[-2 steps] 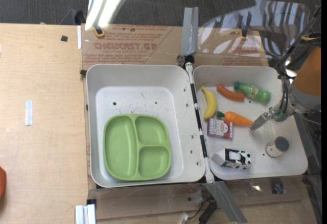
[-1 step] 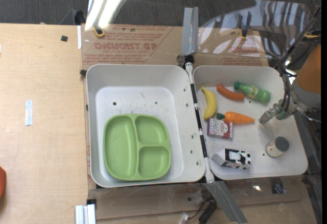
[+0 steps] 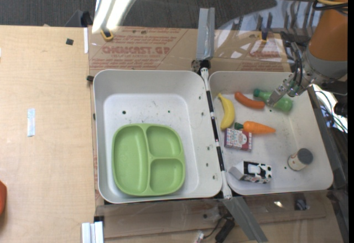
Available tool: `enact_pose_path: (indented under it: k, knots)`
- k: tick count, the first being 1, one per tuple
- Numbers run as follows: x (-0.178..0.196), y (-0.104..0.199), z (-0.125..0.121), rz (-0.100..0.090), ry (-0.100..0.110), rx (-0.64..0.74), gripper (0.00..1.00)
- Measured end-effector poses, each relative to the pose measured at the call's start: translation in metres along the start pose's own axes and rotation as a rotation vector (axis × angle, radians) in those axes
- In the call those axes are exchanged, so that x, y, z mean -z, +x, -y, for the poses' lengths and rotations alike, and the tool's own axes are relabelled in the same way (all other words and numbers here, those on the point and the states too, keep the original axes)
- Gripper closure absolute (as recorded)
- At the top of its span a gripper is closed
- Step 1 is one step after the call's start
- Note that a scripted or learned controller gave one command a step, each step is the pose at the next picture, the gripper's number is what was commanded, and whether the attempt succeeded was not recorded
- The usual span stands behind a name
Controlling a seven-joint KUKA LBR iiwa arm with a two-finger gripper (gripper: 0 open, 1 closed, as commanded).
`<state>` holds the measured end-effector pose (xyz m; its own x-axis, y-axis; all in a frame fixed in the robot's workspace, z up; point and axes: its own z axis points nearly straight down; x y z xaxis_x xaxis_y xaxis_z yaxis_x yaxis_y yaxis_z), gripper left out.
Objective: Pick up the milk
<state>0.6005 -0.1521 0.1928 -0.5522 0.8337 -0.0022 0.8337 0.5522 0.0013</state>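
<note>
1. The milk [image 3: 251,172] is a small carton, white with black cow-hide patches, boxy with a folded grey end. It lies on its side in the right bin [image 3: 318,181], close to that bin's near wall and towards its left corner.
2. Just beyond the milk sits a small flat pink-and-white packet [image 3: 238,139], square-cornered, with printed artwork on it.
3. Right of the milk lies a short cylinder [image 3: 300,159], pale at the body with a dark grey round end, tipped over near the right wall.
4. Further up: a smooth orange carrot [image 3: 258,128] with a green stub, a curved yellow banana [image 3: 226,111] against the left wall, a glossy red-orange sausage shape [image 3: 249,101], and a green plastic bottle [image 3: 275,99] lying flat.
5. The gripper [image 3: 280,93] hangs over the green bottle at the far end of the right bin, well apart from the milk. Whether its slim metal fingers are spread or closed cannot be told here; nothing is seen to be gripped.
6. The left bin [image 3: 105,125] holds a matte lime-green tray [image 3: 148,158] with rounded corners and three compartments.
</note>
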Motion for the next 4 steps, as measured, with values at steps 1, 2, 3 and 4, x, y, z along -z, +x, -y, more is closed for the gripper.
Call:
enact_pose_path:
  k: [1,2,3,4]
  knots:
    - [0.03,0.013,0.108,-0.001,0.001,0.131,1.0]
    - [0.042,0.071,0.088,0.0,-0.001,0.176,1.0]
    - [0.042,0.071,0.088,0.0,-0.001,0.175,0.0]
    - [-0.032,-0.031,0.081,0.0,0.0,0.108,0.0]
